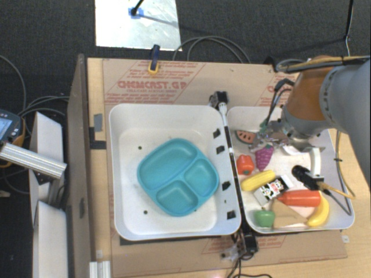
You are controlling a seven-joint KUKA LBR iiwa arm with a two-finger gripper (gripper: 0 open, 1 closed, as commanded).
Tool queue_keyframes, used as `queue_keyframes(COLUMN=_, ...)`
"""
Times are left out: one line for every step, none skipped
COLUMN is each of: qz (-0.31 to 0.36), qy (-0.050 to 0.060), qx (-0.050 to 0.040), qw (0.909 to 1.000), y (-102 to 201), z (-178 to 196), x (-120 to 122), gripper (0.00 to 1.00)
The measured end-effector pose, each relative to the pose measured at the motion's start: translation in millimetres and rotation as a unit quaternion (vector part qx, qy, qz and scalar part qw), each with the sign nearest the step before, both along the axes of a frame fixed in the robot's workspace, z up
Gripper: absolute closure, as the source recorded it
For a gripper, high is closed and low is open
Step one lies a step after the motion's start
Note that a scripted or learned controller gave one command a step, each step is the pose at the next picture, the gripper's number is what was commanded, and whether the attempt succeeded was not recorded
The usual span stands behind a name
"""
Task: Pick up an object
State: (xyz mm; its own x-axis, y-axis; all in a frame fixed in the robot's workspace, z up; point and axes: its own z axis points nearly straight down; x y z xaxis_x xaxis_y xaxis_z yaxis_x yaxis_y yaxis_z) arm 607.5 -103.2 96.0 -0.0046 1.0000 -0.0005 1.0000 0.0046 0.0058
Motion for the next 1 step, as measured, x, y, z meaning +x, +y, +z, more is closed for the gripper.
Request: queue_keyframes(qz=0.003, qy=-0.002, qx=0.0013, qw=1.0, y=69.4, z=94.4, x=-2.7, gripper=1.0)
